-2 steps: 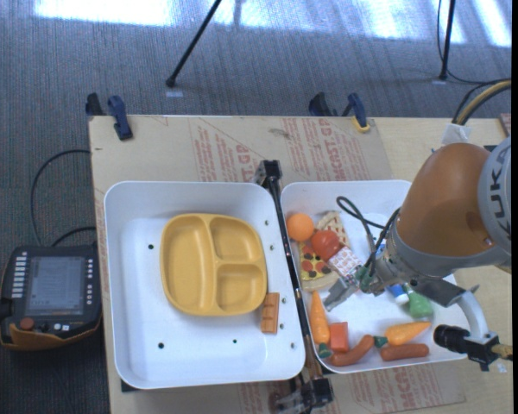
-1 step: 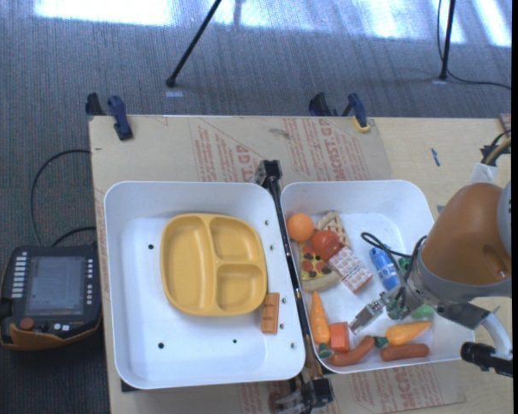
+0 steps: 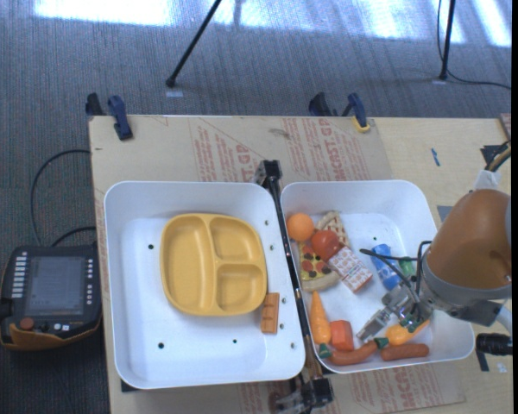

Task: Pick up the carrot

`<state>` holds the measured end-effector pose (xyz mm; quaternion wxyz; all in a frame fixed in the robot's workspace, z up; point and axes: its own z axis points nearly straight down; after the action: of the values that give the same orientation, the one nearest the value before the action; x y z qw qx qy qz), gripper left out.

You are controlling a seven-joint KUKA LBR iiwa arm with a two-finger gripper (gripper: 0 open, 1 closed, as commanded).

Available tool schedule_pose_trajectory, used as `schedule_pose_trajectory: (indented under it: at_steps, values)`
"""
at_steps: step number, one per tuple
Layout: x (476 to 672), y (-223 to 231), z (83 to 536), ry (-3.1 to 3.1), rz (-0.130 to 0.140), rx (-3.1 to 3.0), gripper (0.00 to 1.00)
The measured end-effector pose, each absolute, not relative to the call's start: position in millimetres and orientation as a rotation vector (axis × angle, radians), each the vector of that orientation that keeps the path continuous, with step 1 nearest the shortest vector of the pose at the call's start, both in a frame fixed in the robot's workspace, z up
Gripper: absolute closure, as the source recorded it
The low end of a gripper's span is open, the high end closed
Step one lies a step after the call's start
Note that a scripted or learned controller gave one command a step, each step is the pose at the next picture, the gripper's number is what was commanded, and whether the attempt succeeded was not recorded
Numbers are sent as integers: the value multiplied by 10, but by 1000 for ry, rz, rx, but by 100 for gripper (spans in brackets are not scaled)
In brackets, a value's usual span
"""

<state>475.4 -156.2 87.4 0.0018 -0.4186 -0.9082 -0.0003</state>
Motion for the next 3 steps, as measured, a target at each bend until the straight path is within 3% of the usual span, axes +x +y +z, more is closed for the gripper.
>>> schedule_pose_trajectory:
  at_steps: [1, 2, 3]
  values:
    - [4754, -1568, 970, -2845, -3, -1321, 100]
    - [4757, -1363, 1301, -2707, -1, -1590, 100]
    - [4756, -1366, 1301, -2707, -1, -1592, 0]
